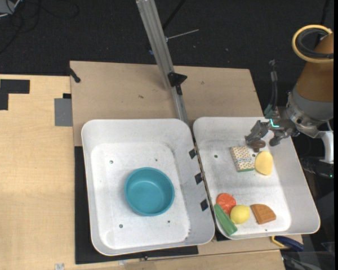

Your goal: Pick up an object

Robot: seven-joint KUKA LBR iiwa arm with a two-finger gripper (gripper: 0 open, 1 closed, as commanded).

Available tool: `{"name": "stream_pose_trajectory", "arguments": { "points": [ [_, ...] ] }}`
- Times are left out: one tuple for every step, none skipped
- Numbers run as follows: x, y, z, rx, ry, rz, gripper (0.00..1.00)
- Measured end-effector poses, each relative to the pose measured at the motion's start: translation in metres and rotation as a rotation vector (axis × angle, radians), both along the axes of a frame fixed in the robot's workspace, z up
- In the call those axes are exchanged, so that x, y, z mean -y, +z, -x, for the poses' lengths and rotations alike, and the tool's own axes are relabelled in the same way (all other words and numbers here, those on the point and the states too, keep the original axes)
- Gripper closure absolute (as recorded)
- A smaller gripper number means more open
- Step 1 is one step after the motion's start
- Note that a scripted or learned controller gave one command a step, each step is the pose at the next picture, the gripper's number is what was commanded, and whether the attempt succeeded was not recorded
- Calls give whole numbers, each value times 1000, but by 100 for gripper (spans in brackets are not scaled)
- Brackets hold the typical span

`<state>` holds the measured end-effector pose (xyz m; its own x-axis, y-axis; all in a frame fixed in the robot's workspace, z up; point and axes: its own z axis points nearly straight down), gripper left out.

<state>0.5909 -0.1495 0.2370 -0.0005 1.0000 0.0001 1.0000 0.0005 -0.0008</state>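
My gripper (264, 134) hangs over the back right part of the right bin (296, 176), its two dark fingers spread apart with nothing between them. Just below and in front of it lie a small patterned packet (243, 158) and a yellow lemon-like fruit (263, 163), side by side. Along the bin's front sit a red tomato (226, 201), a green vegetable (226, 220), a small yellow fruit (240, 214) and a brown bread-like piece (263, 213). A teal bowl (149, 191) stands in the left bin (101, 139).
A slanted metal rail (160, 49) runs down from the top toward the divide between the bins. The arm's orange band (318, 66) rises at the right edge. Wooden bench surface surrounds the bins.
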Motion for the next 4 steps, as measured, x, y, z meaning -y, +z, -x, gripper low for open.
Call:
{"name": "stream_pose_trajectory", "arguments": {
  "points": [
    [0, 0, 0, 0, 0, 0, 0],
    [-1, -50, -9, -4, 0, -1, 0],
    [7, -107, -12, -5, -1, -1, 0],
    [6, -148, -12, -2, 0, 0, 0]
  ]
}}
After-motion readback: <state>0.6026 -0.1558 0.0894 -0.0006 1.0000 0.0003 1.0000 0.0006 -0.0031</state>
